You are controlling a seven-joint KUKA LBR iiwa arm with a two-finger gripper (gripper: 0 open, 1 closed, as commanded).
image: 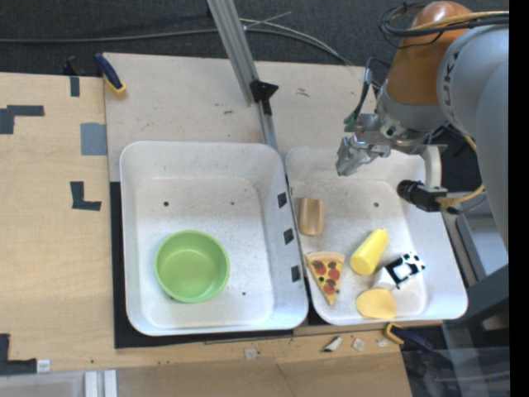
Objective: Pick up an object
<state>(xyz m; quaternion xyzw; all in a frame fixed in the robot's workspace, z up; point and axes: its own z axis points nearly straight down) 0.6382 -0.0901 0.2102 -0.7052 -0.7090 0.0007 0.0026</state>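
My gripper (348, 164) hangs over the back of the right bin (430, 304), above its far wall, with nothing seen between its fingers. Below it in that bin lie a tan bread-like piece (310, 216), a pizza slice (326, 275), a yellow cylinder (369, 251), a yellow rounded piece (378, 303) and a black-and-white block (403, 269). The bread piece is the nearest of these, a little to the gripper's front left. A green bowl (192, 265) sits in the left bin (140, 222).
A slanted metal pole (235, 40) crosses the bench behind the bins and ends at a black clamp (263, 92). A blue-and-yellow clip (110, 73) lies at the back left. The grey arm with its orange band (430, 48) fills the upper right.
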